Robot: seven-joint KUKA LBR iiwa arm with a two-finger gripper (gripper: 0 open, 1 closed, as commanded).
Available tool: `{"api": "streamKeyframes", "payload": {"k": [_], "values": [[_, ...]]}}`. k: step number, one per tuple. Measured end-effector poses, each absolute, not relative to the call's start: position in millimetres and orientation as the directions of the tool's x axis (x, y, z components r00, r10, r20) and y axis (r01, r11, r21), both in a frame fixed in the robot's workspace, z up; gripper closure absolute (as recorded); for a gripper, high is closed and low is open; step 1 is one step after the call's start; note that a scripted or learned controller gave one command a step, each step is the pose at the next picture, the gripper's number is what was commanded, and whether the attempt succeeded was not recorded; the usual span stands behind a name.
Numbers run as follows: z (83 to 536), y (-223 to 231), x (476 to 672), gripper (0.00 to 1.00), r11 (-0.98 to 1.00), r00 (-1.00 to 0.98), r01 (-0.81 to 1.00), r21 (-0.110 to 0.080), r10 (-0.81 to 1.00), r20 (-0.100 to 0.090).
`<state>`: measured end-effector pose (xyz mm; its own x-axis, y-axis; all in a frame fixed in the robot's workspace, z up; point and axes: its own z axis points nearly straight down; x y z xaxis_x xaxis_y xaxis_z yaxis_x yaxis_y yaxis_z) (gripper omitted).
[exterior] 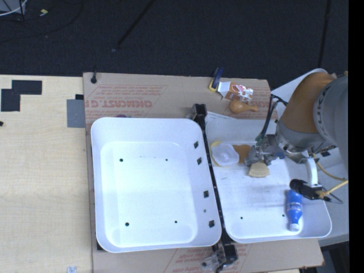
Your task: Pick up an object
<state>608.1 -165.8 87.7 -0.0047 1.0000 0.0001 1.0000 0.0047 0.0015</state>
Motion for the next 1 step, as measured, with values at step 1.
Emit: {"api": "streamKeyframes", "payload": {"k": [1], "values": [[163.0, -96.5, 647.1, 1.0, 0.007, -0.007, 1.0, 0.007, 1.0, 0.001]]}}
